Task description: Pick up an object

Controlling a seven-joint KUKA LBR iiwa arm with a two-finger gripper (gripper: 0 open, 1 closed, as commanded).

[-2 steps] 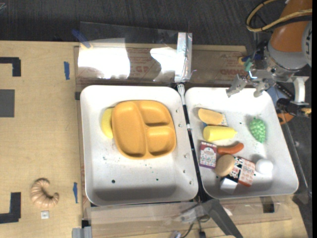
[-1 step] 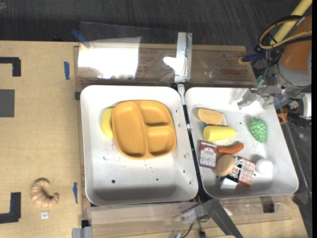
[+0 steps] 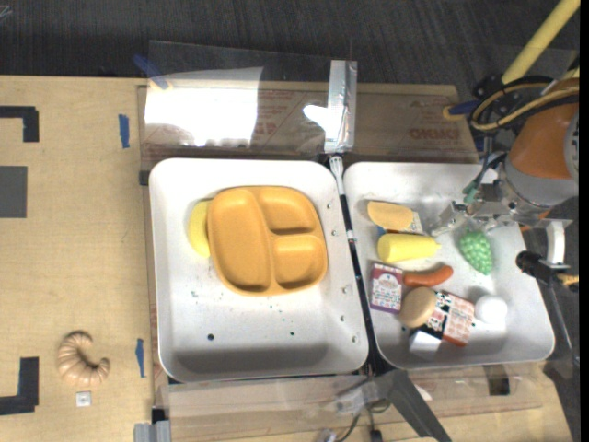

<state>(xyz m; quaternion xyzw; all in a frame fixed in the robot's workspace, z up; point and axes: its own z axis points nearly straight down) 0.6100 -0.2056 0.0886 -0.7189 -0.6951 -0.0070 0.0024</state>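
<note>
Progress is nil so far: nothing is lifted. Arm (image 3: 538, 159) hangs over the right bin (image 3: 529, 339); whether its jaws are spread, I cannot tell. Green grapes (image 3: 477, 250), nearest them, lie on the bin floor.

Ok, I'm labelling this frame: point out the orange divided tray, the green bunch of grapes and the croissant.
orange divided tray (image 3: 267, 238), camera view, middle of tray
green bunch of grapes (image 3: 477, 250), camera view, centre of bunch
croissant (image 3: 81, 358), camera view, middle of curve

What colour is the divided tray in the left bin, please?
Orange-yellow, seen in the camera view: the divided tray in the left bin.
</note>
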